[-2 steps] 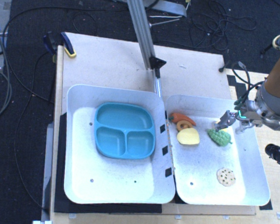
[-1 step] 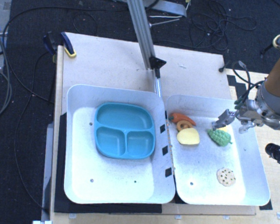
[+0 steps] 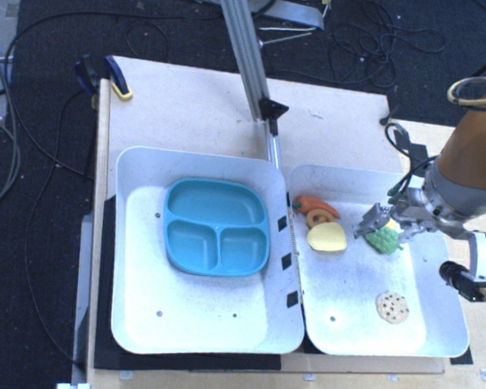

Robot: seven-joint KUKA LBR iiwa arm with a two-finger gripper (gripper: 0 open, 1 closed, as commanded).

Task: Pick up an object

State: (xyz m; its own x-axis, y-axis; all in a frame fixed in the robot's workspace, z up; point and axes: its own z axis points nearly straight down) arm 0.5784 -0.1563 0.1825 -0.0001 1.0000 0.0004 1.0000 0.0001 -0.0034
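Starting low in the frame, you see a round chocolate-chip cookie on the right white bin. Higher up, the gripper sits against a green leafy toy; whether it pinches it you cannot tell. A pale yellow lump lies just left.

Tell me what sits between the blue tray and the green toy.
In the camera view, a yellow piece and an orange piece lie between the blue tray and green toy.

The arm is cut off by the right edge; the green object is partly covered by the gripper, whose finger state cannot be made out
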